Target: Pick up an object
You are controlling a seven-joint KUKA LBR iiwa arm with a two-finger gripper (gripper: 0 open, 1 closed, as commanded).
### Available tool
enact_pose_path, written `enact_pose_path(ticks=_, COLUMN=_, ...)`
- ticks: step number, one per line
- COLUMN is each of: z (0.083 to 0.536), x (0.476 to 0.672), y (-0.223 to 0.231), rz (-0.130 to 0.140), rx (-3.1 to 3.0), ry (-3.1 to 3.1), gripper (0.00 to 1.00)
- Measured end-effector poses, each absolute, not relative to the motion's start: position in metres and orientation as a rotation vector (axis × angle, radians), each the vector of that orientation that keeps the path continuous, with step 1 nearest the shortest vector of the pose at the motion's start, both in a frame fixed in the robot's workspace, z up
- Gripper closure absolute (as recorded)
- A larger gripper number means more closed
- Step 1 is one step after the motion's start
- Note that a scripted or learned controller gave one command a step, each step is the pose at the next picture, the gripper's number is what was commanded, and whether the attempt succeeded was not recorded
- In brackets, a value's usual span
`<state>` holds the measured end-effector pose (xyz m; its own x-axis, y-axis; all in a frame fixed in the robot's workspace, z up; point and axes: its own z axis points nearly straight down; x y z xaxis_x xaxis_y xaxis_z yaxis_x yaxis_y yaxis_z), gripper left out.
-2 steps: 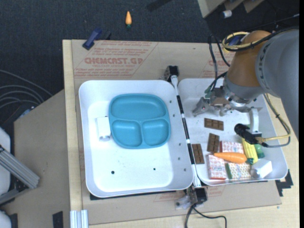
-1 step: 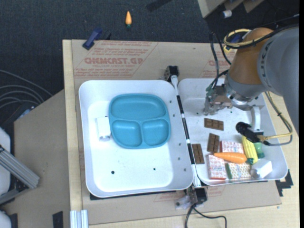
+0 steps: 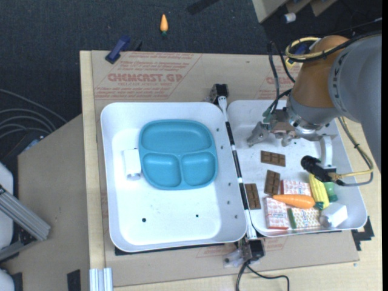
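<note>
Grey tool [image 3: 271,132] hovers above chocolate bar [image 3: 273,158] in right bin [image 3: 351,214].

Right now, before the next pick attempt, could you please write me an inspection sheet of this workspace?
Surface: cardboard-covered bench bearing two shallow white bins, left bin and right bin.
Job's things: in the right bin, three brown chocolate-bar pieces, an orange toy carrot, a yellow toy corn cob and patterned food packets.
Clutter: teal three-compartment plastic plate and small white block in the left bin.
Grippers: end effector low over the right bin's far part; finger state unclear.
Cables: black cable beside the arm.
Surroundings: dark carpet with a small orange object and a blue object.
</note>
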<state>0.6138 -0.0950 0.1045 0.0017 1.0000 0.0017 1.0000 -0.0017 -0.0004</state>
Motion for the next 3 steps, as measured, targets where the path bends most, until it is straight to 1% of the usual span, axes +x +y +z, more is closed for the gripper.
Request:
enact_pose_path(ticks=1, z=0.085, x=0.666, y=-0.114, rz=0.0, rx=-2.221, ry=-2.222, gripper=0.0)
enact_pose_path(ticks=2, z=0.085, x=0.64, y=-0.094, rz=0.001, rx=-2.22, ry=-2.22, gripper=0.0)
enact_pose_path(ticks=3, z=0.084, x=0.586, y=-0.109, rz=0.002, rx=-2.221, ry=-2.218, gripper=0.0)
